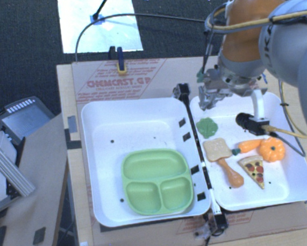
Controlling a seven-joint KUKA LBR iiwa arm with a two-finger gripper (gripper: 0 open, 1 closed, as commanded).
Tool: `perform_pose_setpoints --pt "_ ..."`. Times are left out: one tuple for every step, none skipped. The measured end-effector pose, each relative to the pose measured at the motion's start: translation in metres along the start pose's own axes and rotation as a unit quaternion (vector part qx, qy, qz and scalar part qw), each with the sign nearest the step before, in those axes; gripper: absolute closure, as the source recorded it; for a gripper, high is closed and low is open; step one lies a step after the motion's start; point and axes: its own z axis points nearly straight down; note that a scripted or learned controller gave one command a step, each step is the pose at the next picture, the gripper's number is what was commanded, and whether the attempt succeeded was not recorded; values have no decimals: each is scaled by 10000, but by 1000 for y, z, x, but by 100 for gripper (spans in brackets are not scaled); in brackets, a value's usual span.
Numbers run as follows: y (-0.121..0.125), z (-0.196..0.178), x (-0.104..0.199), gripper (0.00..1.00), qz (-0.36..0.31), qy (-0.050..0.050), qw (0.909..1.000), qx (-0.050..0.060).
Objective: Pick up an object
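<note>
My gripper (207, 100) hangs over the far left part of the right bin (297, 184), just beyond a green lettuce piece (207, 126). Nothing shows under it. Nearer the front lie a slice of toast (217, 149), an orange sausage-like stick (231, 174), a pizza slice (253, 169), a small carrot (248, 145) and an orange pumpkin (272, 149). All of them rest on the bin floor, apart from the gripper.
The left bin (99, 152) holds a green divided plate (156, 181) near its front. A black cylinder with a yellow cable (249, 122) hangs off the arm over the right bin. A dark divider (194, 143) runs between the bins.
</note>
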Motion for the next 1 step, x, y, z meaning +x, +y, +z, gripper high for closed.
perform_pose_setpoints --pt "3 15 56 100 5 -2 10000 7"
